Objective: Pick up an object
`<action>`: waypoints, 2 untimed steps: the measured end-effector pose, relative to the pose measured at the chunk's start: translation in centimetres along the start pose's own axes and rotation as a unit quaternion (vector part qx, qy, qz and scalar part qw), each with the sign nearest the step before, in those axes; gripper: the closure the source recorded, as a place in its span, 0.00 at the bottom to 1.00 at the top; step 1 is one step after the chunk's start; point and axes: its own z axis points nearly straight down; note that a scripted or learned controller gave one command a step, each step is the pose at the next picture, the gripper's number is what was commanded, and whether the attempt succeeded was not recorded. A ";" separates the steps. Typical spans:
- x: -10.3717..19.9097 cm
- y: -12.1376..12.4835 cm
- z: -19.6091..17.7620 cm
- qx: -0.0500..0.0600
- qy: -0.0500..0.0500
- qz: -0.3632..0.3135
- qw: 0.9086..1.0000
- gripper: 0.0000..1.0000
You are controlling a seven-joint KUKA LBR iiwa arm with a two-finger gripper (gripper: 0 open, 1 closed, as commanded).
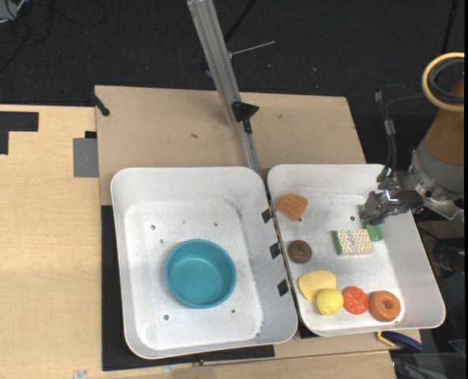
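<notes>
My gripper (373, 212) hangs low over the right bin's (328, 181) right side, just above and to the right of a green-and-white patterned sponge block (353, 242). A green bit (375, 232) shows right below the fingertips. An orange bread-like piece (291, 206) lies at the bin's left. A brown chocolate doughnut (299, 251) sits below it. Along the front lie a yellow piece (316, 283), a yellow ball (329, 301), a red tomato (355, 300) and an orange-brown doughnut (385, 305).
The left bin (139, 192) holds a teal bowl (200, 272). A metal post (220, 61) rises at a slant behind the bins. Black clips (275, 249) mark the seam between the bins. The arm's grey and orange body (447, 125) stands at the right.
</notes>
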 end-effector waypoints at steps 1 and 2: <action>5.4 1.4 0.9 0.000 0.000 -0.001 1.000 1.00; 9.8 4.3 1.9 0.000 0.000 0.000 1.000 1.00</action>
